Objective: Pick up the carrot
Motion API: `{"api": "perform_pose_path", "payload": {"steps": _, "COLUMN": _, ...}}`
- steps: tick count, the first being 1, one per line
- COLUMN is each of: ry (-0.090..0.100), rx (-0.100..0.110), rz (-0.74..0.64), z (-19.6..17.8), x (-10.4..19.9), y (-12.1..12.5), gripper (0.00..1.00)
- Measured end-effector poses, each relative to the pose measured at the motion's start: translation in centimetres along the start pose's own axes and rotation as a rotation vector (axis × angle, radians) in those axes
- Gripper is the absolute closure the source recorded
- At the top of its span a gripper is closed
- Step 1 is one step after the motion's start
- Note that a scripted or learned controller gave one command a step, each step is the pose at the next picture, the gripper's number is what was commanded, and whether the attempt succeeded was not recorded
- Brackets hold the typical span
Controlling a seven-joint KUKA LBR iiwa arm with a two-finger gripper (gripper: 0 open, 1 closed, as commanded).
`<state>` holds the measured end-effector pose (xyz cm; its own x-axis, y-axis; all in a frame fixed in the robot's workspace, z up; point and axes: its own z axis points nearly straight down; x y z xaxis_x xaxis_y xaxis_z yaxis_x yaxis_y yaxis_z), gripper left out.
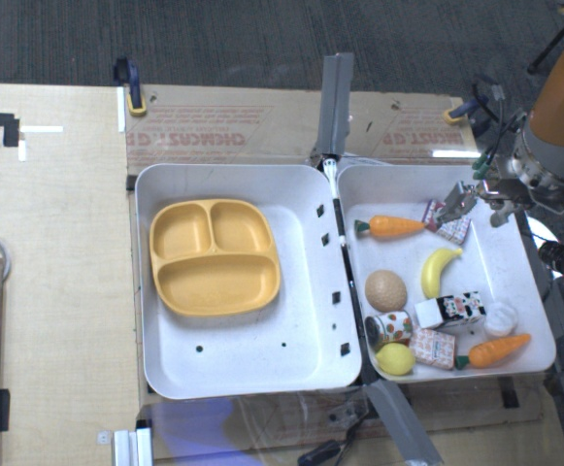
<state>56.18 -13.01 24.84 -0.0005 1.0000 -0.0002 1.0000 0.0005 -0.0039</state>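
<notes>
— So, what do we have along the near edge of the right bin [544, 343]?

— Nearest us we see a lemon [395, 359] in the near-left corner, a small pink carton [435, 349] just beside it, and a carrot [495, 349] lying at a slant toward the near-right corner, its green end touching the carton. Just beyond those sit a printed can [388, 326] on its side, a black-and-white box [450, 310] and a small white object [503, 316] we can't identify.

— And farther in?

— We find a brown egg-shaped thing [385, 289] left of the middle and a banana [437, 269] to its right, standing well apart from the near carrot. Toward the far side lies a second carrot [392, 226], leaves pointing left, its tip near a crumpled packet [450, 223].

— Where is the gripper [468, 200]?

— We see it at the far right, over that packet, beside the far carrot's tip. Its fingers look slightly parted, and we see nothing held between them.

— And the left bin [252, 357]?

— It holds a yellow divided plate [215, 256], toward its far-left part.
</notes>
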Motion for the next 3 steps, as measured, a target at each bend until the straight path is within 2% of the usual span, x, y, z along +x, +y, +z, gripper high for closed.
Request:
{"api": "perform_pose_path", "payload": {"steps": 1, "ry": -0.001, "rx": -0.001, "rz": 0.028, "z": 9.0, "x": 1.1, "y": 6.6, "gripper": 0.00}}
{"api": "perform_pose_path", "payload": {"steps": 2, "ry": -0.001, "rx": -0.005, "rz": -0.095, "z": 15.5, "x": 2.9, "y": 8.4, "gripper": 0.00}}
{"api": "perform_pose_path", "payload": {"steps": 3, "ry": 0.000, "rx": -0.001, "rz": 0.075, "z": 9.6, "x": -2.5, "y": 1.4, "gripper": 0.00}}
